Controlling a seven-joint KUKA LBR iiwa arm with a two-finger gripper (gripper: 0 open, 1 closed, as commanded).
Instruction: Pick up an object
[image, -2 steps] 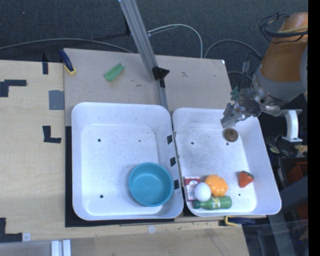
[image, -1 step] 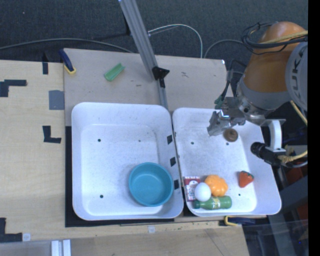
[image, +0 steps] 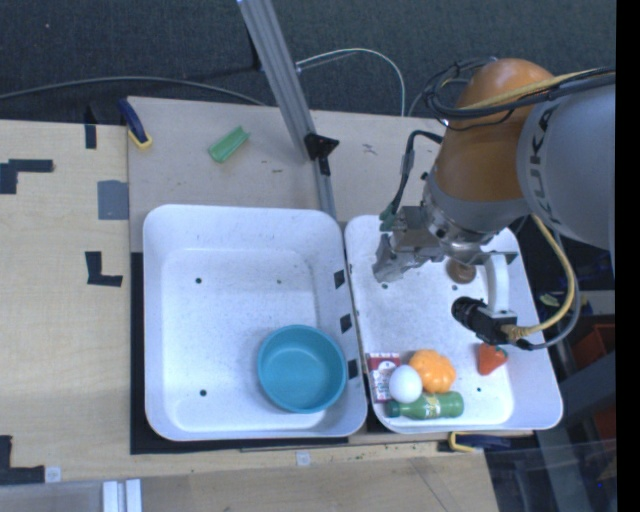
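My gripper (image: 385, 270) hangs over the upper left part of the right bin (image: 420, 310), its grey fingers pointing down-left. Nothing shows between them. Near the bin's front edge lie a white egg-shaped ball (image: 405, 383), an orange fruit (image: 434, 369), a green bottle (image: 430, 406) and a small red-and-white carton (image: 381, 376), packed close together. A red piece (image: 490, 359) sits at the right side of the bin, below a black part of the arm. A brown round thing (image: 461, 270) peeks out under the wrist.
The left bin (image: 200, 250) holds a blue bowl (image: 300, 368) at its front right. A green block (image: 228, 144) and a blue-yellow clamp (image: 134, 124) lie on the bench behind the bins. A grey pole (image: 290, 90) slants down to the bins' shared back edge.
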